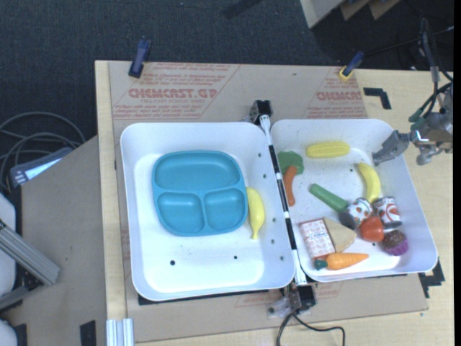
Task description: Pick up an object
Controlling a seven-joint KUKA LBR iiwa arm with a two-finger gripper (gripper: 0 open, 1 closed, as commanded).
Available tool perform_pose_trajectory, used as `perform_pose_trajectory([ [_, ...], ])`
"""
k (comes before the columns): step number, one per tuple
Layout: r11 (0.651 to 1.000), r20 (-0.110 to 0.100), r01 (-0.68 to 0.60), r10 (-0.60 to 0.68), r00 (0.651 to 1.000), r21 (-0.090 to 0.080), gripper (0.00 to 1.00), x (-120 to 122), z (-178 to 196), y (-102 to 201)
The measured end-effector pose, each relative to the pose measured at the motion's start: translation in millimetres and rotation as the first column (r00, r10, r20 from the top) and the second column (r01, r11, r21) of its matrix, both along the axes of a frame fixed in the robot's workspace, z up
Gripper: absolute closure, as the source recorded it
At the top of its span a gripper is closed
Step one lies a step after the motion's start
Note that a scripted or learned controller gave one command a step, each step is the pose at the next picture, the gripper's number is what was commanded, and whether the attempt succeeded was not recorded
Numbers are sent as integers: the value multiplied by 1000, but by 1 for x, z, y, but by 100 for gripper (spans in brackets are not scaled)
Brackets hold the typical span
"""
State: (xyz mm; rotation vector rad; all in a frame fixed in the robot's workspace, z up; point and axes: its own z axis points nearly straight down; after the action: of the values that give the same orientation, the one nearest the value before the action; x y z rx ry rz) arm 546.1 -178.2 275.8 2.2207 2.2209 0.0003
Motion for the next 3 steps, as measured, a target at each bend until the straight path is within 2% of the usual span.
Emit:
perform_pose_trajectory([
  [1,1000,-3,1,-1,1000,1,0,42,-140,-33],
  [2,1000,-4,-2,2,1000,5,0,35,-192,-34],
  [3,1000,-1,0,0,1000,2,100,36,-181,-35],
])
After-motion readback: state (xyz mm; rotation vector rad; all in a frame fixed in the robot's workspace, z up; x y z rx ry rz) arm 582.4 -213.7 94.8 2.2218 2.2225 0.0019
